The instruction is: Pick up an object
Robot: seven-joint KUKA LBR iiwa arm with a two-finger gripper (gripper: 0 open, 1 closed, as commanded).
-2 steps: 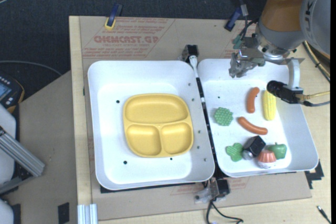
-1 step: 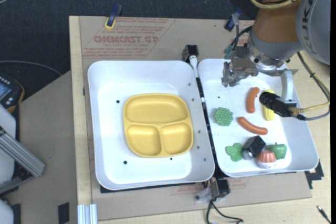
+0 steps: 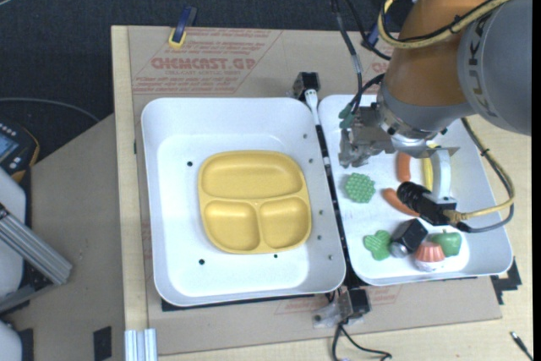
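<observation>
In left bin (image 3: 161,182), yellow divided tray (image 3: 254,200), right bin (image 3: 497,243), toy foods (image 3: 359,187)

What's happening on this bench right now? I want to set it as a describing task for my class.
A grey and orange arm reaches into the right bin, which holds several small toy foods. Its gripper hangs near that bin's left wall, close by a round green toy. No pick shows yet. The left bin holds a yellow tray, untouched.
</observation>
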